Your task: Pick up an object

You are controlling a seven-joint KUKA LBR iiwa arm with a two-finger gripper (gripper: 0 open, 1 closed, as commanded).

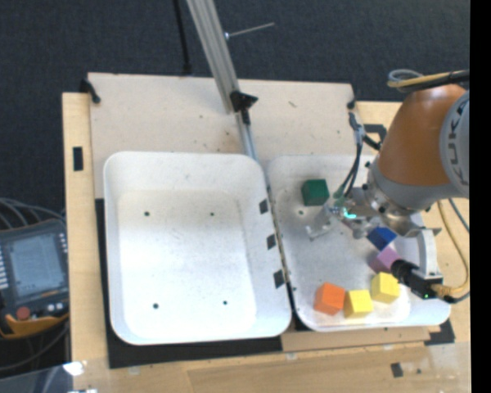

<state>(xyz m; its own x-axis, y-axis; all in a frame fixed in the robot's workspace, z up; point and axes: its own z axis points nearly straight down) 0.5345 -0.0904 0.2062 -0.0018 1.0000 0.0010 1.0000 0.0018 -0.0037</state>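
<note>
The blocks I am here for all lie in the right bin (pixel 288 219). A green block (pixel 315 191) sits at the far side of it, well apart from the others. Along the near rim an orange block (pixel 330 298) lies to the left, a small yellow block (pixel 359 303) just beside it, and a larger yellow block (pixel 385 287) just right of that and a touch farther back. A purple block (pixel 386 259) sits behind the larger yellow one, and a blue block (pixel 381 237) lies just beyond the purple, partly tucked under my wrist.

My pincer (pixel 321 226) hangs low over the bare middle of this bin, nearer than the green block and left of the blue one. The grey fingers blur against the speckled white floor, so I cannot tell whether they stand apart or together; nothing appears to sit between them, though the view is poor there. My arm (pixel 421 150), with its orange band, comes in from the right over the bin's far right corner.

The left bin (pixel 114 219) lies alongside, its rim touching the right bin's. A slanted metal rail (pixel 217 51) runs down from the far edge of the bench (pixel 155 109) towards the join between the bins. A hand controller (pixel 29 273) with a screen lies on the floor at the left.
</note>
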